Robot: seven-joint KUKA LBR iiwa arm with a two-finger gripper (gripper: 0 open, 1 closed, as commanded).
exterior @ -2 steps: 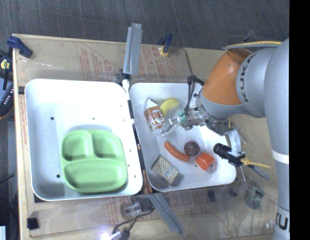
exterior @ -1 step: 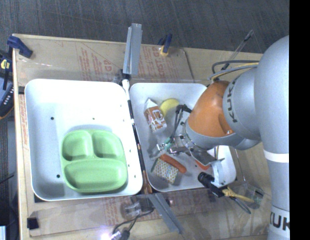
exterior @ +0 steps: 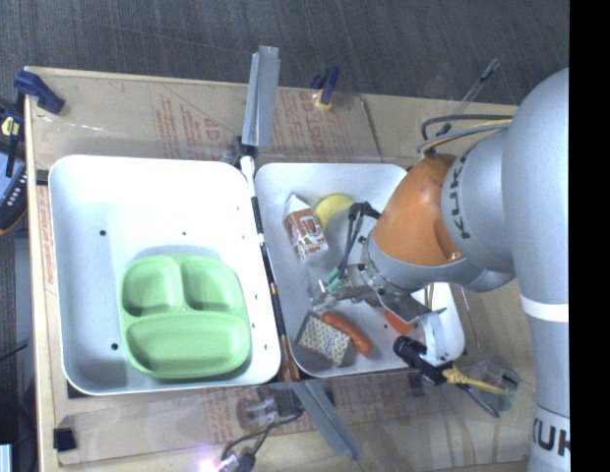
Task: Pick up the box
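The box point(exterior: 305, 232) lies in the right bin point(exterior: 277, 183), upper left part, its long axis running from the bin's top-left corner down toward the middle. Just beside it sits a yellow fruit point(exterior: 335, 207). The pincer point(exterior: 346, 285) hangs low mid-bin, apart from the box; whether it is clenched or released I cannot tell.

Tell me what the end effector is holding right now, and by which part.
Cannot be told. The end effector sits low in the right bin, between the box and the patterned packet, but the wrist hides its tips.
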